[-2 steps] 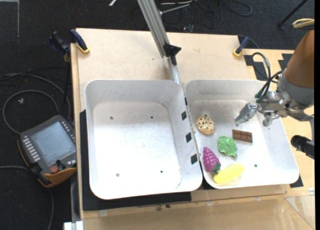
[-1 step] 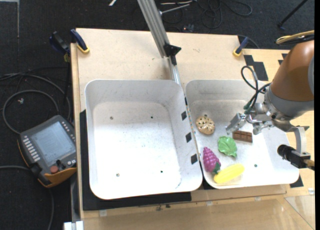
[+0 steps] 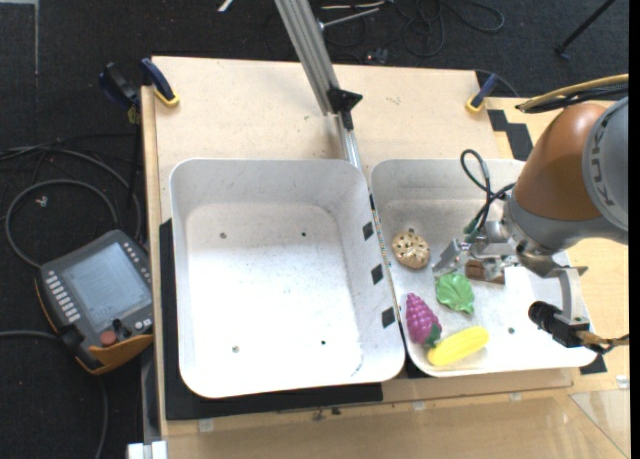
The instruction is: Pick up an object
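Note:
The right bin [image 3: 430, 182] holds several small objects. A tan, speckled cookie-like piece [image 3: 410, 248] lies near its left wall. A green leafy piece [image 3: 455, 293] sits in the middle, with a purple grape bunch [image 3: 420, 318] and a yellow corn-like piece [image 3: 459, 345] toward the front. My gripper [image 3: 474, 255] hangs low over the bin just above and right of the green piece, beside a small brown object [image 3: 487, 269]. The arm's orange band [image 3: 565, 177] is up and to the right.
The left bin [image 3: 200, 187] stands beside the right one. A slanted metal pole [image 3: 305, 32] rises from between the bins toward the back. A black cable [image 3: 477, 177] loops off the wrist. A teach pendant [image 3: 95, 297] lies on the floor at left.

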Controlling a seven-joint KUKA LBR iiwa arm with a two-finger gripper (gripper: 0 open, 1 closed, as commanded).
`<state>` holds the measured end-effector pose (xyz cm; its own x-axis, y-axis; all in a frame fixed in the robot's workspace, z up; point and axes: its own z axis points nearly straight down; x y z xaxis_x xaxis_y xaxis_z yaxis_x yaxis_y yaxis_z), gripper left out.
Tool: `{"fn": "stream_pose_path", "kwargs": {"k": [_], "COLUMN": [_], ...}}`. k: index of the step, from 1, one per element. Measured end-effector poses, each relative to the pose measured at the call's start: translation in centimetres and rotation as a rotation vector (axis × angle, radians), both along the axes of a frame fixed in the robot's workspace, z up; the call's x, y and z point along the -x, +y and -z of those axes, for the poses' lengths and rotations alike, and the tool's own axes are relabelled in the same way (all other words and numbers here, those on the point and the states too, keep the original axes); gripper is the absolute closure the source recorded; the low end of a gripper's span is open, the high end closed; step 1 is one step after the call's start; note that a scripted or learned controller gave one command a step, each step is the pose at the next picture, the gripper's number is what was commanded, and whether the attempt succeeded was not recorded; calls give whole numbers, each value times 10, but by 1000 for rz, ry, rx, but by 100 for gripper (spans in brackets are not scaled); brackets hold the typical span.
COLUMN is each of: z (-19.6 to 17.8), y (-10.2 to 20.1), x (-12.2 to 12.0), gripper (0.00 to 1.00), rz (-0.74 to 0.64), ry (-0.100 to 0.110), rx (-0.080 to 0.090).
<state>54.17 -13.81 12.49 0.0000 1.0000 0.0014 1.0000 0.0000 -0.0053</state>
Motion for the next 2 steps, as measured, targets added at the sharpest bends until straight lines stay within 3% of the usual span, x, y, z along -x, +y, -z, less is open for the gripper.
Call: {"fn": "stream_pose_path", "kwargs": {"k": [1, 2], "z": [-13, -62], "y": [-1, 9], "x": [-1, -5], "gripper": [100, 100], "rz": [1, -4], "ry": [-6, -11], "rx": [1, 2]}}
